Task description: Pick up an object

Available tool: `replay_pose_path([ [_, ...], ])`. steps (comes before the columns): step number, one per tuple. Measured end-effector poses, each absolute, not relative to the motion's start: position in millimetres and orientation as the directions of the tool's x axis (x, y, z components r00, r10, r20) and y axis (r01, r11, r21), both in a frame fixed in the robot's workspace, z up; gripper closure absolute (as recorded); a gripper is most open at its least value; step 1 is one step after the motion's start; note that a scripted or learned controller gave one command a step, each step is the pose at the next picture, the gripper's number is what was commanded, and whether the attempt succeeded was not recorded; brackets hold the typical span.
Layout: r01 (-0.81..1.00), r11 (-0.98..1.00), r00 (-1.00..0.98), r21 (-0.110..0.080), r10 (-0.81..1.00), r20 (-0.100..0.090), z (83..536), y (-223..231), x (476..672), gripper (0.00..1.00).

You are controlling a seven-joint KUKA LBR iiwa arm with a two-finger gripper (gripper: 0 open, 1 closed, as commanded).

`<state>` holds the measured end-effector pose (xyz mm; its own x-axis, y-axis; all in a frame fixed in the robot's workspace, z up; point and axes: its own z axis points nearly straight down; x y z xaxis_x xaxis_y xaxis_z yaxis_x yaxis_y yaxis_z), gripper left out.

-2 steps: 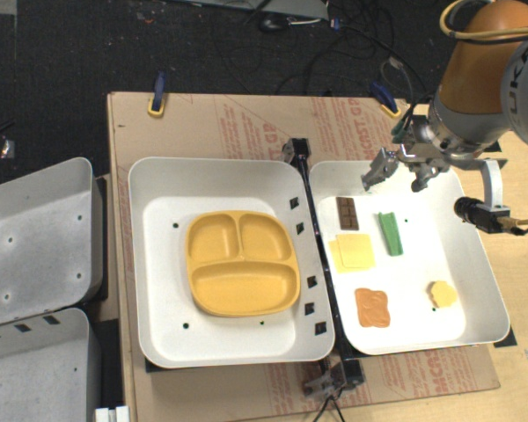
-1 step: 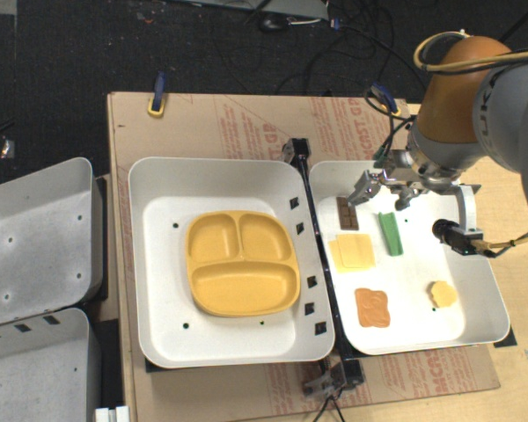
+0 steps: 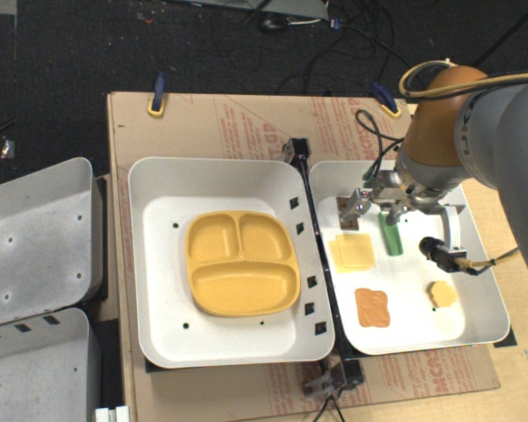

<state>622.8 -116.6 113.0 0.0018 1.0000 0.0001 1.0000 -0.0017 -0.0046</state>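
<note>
My gripper [image 3: 374, 207] hangs low over the back left part of the right bin [image 3: 488, 301]. A green stick-shaped object [image 3: 392, 236] lies just under and in front of it, its far end at the gripper's edge; whether it is gripped is unclear. A flat pale yellow square [image 3: 352, 252] lies just left of the green object. Nearer the front edge lies an orange-brown flat piece [image 3: 372, 307]. A small yellow chunk [image 3: 441, 294] sits to the right of that piece.
The left bin [image 3: 154, 236] holds a yellow divided tray [image 3: 243, 263] in its middle. A black divider strip [image 3: 315, 244] runs between the two bins. The grey arm with its orange band [image 3: 440, 121] reaches in from the right above the right bin.
</note>
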Motion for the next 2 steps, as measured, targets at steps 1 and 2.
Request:
replay_pose_path([
  [1,1.000,-0.001,0.001,0.002,1.000,-0.001,127,-116,624.4,1.00],
  [2,1.000,-0.002,0.002,0.005,1.000,-0.001,176,-117,616.2,1.00],
])
